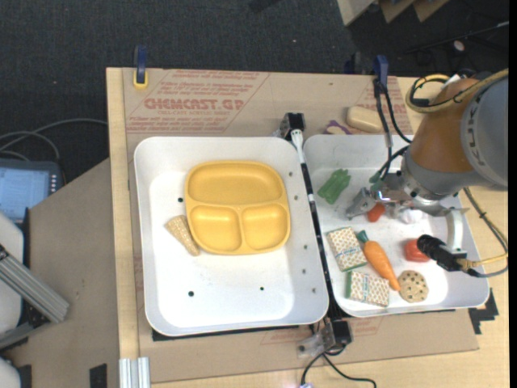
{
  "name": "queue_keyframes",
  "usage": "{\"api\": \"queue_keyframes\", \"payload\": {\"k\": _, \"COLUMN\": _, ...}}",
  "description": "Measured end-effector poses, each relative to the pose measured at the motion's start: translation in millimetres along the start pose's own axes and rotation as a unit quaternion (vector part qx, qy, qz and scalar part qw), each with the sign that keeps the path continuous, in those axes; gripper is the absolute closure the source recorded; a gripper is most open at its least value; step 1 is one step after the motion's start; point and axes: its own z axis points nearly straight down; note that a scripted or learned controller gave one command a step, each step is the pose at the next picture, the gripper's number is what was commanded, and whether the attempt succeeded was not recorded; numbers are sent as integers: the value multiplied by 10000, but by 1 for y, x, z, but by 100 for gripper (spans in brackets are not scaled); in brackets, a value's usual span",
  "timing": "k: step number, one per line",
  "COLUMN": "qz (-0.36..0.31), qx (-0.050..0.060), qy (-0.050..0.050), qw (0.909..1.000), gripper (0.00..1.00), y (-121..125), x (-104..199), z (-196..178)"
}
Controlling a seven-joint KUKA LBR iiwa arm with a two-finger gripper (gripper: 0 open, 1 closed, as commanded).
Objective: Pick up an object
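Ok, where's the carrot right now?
In the right bin, lower middle: the carrot lies diagonally between the cracker and the cookie.

My arm [452, 136] covers the right bin's [468, 297] upper half; carrot [380, 263], crackers [347, 247] and cookie [413, 284] crowd below. Left bin's [153, 217] lower floor lies open.

Red print reading "CHEMCAST G.P" on the brown protective sheet [202, 95] covering the bench behind the bins, finer red lines above and below it too small to read (repeated faintly to the right), no other legible text
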Motion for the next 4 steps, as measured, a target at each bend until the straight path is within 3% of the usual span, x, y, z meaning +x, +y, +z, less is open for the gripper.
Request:
{"api": "queue_keyframes", "payload": {"k": 1, "qz": -22, "qx": -64, "qy": -18, "qw": 10000, "gripper": 0, "y": 78, "x": 1, "z": -2}}
{"api": "queue_keyframes", "payload": {"k": 2, "qz": 9, "qx": 1, "qy": -3, "qw": 10000, "gripper": 0, "y": 16, "x": -22, "z": 0}}
{"api": "queue_keyframes", "payload": {"k": 3, "qz": 1, "qx": -36, "qy": -11, "qw": 10000, "gripper": 100, "y": 19, "x": -21, "z": -11}}
{"api": "queue_keyframes", "payload": {"k": 4, "qz": -48, "qx": -67, "qy": 2, "qw": 10000, "gripper": 100, "y": -11, "x": 64, "z": -106}}
